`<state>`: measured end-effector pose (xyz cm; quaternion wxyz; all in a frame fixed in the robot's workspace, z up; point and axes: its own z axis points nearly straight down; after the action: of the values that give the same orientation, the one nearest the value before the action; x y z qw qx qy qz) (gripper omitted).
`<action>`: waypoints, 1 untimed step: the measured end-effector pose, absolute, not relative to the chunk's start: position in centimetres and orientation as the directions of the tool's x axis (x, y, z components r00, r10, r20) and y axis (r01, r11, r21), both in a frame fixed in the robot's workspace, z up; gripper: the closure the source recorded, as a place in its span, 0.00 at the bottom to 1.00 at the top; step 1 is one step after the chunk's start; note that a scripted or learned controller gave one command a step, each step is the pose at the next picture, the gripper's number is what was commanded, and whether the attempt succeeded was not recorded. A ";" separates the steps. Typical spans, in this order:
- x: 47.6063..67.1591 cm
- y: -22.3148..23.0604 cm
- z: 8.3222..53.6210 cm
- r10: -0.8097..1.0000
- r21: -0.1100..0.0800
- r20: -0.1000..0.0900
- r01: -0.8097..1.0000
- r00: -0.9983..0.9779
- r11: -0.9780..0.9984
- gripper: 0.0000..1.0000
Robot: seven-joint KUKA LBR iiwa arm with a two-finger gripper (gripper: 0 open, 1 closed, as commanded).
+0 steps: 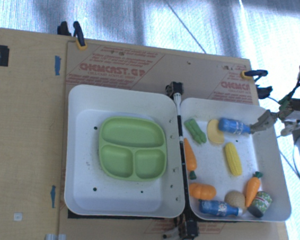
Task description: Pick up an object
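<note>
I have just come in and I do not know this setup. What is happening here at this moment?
A robot arm reaches in from the right, and its gripper is at the upper edge of the right bin, next to a blue bottle. No item can be seen between its fingers. The right bin also holds toy food: corn, carrots, a green pepper and a second blue bottle. The left bin holds a green divided plate.

Bright daylight falls in pale streaks across the grey floor (166, 12) at the top; the two shallow white plastic bins (77, 152) glare slightly, and focus is soft throughout.
</note>
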<state>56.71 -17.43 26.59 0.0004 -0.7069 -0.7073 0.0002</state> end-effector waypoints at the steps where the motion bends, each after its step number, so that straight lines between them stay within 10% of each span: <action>1: 58.4 -17.5 10.5 1.000 -0.004 0.001 1.000 0.000 0.000 0.00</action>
<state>58.37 -17.51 10.46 0.0021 -0.7072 -0.7070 0.0011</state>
